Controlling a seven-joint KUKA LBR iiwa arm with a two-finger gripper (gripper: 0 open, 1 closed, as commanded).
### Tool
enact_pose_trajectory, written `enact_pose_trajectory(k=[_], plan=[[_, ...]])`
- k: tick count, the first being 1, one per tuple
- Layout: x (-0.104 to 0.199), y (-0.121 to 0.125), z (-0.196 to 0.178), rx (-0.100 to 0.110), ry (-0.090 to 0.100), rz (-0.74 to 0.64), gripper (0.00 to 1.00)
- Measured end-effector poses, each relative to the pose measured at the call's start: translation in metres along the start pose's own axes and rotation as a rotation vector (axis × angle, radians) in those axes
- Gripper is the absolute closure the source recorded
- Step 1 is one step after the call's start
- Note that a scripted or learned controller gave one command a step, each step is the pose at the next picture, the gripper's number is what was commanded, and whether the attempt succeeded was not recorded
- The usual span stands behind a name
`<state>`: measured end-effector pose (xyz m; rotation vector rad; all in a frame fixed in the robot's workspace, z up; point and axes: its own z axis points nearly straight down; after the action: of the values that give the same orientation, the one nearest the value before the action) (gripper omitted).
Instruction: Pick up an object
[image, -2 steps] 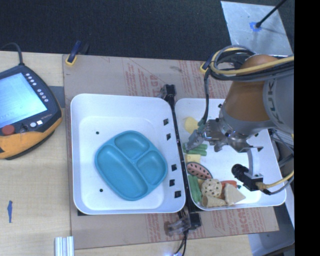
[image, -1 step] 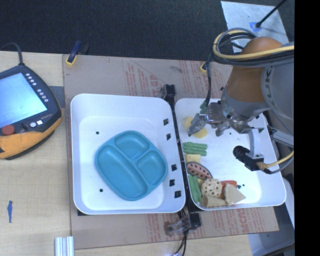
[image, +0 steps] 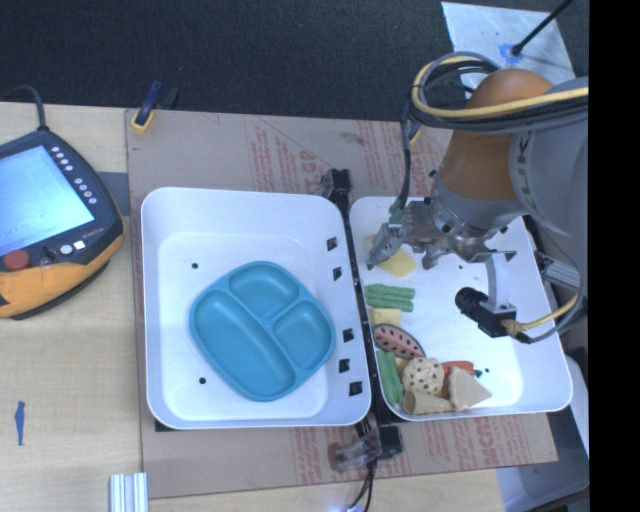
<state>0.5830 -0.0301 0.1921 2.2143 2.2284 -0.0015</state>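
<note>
Yellow plastic shows just under the gripper (image: 403, 243): a small pale yellow toy piece (image: 400, 264) lies at the upper left of the right bin (image: 530, 385), directly below the metal fingers, which hang close over it. Whether those fingers are spread or pressed together cannot be told from the camera view, and nothing is seen held between them. Further below the gripper, along the bin's left wall, lie a green bean pod (image: 389, 296), a watermelon slice (image: 397, 342), a spotted cookie (image: 424, 375) and a tan wedge (image: 468, 390), crowded together. To the gripper's left, beyond the divider, the left bin (image: 170, 225) carries a blue sectioned plate (image: 262, 329).

The yellow piece looks like light, stiff, hollow moulded plastic with a smooth and probably slippery skin, so it should neither crush nor weigh on the arm, but could squirt out of a shallow pinch. Taking hold across its narrower middle, fingers set low beside it, seems safest.
</note>
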Motion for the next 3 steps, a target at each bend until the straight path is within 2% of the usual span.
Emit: enact_pose_trajectory(k=[1,2,3], plan=[[-0.006,0.028,0.000,-0.001,0.000,0.000,0.00],[0.003,-0.027,0.001,0.008,0.001,0.004,0.00],[-0.026,0.023,0.000,-0.002,-0.001,0.004,0.00]])
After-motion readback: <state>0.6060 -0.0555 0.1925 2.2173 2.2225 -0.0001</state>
